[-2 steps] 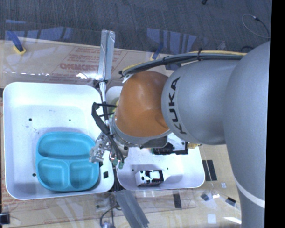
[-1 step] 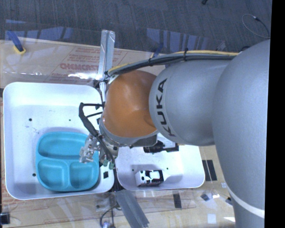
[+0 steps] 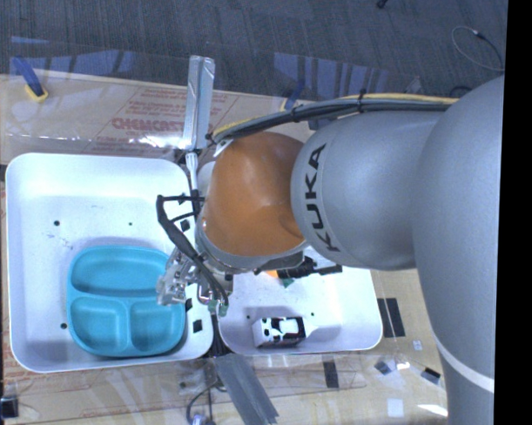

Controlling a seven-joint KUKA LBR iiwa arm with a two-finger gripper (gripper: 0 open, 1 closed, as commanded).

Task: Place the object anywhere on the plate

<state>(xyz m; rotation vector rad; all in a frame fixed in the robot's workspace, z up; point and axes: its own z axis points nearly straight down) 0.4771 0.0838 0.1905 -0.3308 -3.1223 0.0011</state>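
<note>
A light blue plate (image 3: pixel 123 309) with three compartments lies in the left bin (image 3: pixel 40 208), towards its front. My gripper (image 3: pixel 187 287) hangs over the plate's right edge, at the wall between the two bins, below the arm's orange band (image 3: pixel 249 198). A small black and white object (image 3: pixel 281 330) lies in the right bin (image 3: pixel 358 328) near its front wall, to the right of the gripper and apart from it. The arm hides most of the right bin.
A small green thing (image 3: pixel 286 283) peeks out under the wrist in the right bin. A grey upright bar (image 3: pixel 199 100) stands behind the bins. Black cables (image 3: pixel 174 217) loop beside the wrist. Tape and markers lie on the bench in front.
</note>
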